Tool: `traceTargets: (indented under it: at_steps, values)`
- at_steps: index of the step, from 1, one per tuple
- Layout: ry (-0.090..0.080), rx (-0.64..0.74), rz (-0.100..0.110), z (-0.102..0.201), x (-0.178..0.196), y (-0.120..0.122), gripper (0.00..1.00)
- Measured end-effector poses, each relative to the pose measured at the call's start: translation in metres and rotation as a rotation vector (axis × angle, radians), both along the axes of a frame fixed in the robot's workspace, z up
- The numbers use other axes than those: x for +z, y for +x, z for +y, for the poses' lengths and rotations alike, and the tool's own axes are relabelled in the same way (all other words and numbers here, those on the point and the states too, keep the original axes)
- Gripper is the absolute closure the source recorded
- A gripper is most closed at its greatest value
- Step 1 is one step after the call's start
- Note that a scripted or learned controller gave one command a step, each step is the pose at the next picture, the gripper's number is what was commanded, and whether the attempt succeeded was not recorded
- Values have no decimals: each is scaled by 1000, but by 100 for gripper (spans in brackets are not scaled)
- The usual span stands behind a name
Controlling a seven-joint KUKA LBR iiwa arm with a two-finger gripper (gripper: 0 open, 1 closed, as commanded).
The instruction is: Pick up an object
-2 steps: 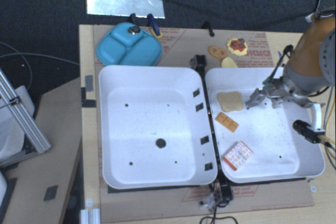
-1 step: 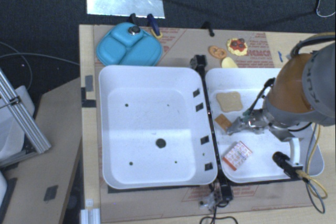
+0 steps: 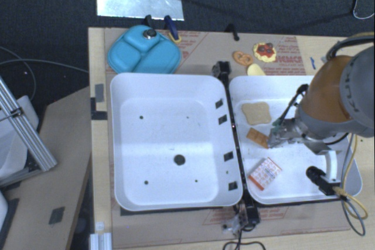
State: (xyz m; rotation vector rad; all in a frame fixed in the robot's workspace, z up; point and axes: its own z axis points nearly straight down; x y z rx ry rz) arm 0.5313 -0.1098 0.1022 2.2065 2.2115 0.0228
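Your gripper (image 3: 280, 133) is low in the right bin (image 3: 293, 184), just beside the brown cracker (image 3: 256, 137); you cannot tell how wide it is or if it grips anything. A toast slice (image 3: 256, 112) lies near.

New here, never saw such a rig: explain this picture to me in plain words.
One camera fixed above a bench looks down at a slant. The grey and orange shape on the right is a robot arm; its tool is low in the right bin. That bin holds a beige slice, a brown piece beside the tool, and a red-patterned packet. The left bin sits alongside. Whether the tool holds anything cannot be told here.
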Motion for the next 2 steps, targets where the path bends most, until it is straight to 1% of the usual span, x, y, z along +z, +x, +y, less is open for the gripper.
traceTargets:
  at_steps: [1, 2]
  values:
    - [4, 7, 19, 69, 86, -45, 100]
    - [6, 13, 19, 170, 107, -44, 100]
